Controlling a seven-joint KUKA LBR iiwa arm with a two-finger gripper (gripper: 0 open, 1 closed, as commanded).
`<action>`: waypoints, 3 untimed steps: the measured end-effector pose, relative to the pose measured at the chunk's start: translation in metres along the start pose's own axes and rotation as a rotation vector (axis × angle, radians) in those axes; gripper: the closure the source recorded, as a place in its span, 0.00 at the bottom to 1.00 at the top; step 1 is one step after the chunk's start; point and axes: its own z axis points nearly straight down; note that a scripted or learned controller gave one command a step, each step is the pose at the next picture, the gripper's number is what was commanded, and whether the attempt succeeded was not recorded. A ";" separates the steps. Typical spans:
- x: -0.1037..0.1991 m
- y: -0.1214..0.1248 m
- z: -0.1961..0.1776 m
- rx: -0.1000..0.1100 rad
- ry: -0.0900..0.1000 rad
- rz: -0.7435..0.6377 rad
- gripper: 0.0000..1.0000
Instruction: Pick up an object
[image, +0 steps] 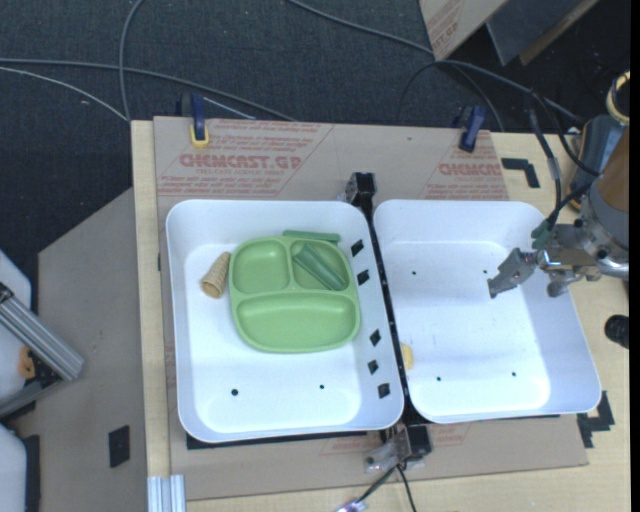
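We judge the waffle cone (214, 274), lying in the left bin (200, 400) just beside the green divided plate (295, 325), light and brittle, best gripped gently mid-body by the open, empty end effector (530, 278).

A brown board (300, 150) printed with red lettering tops the bench, held by two blue clamps (200, 120) at its far edge. Dark carpet (80, 120) surrounds it, crossed by thin cables (125, 60).

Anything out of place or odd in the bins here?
A small yellowish bit is wedged at the seam between the two bins, outside both. The cone leans on the green plate; otherwise tidy.
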 end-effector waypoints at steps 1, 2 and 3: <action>0.000 0.002 -0.005 -0.012 -0.002 -0.003 0.00; 0.001 0.005 0.037 -0.007 -0.001 -0.003 0.00; -0.001 0.015 0.089 -0.007 -0.001 -0.003 0.00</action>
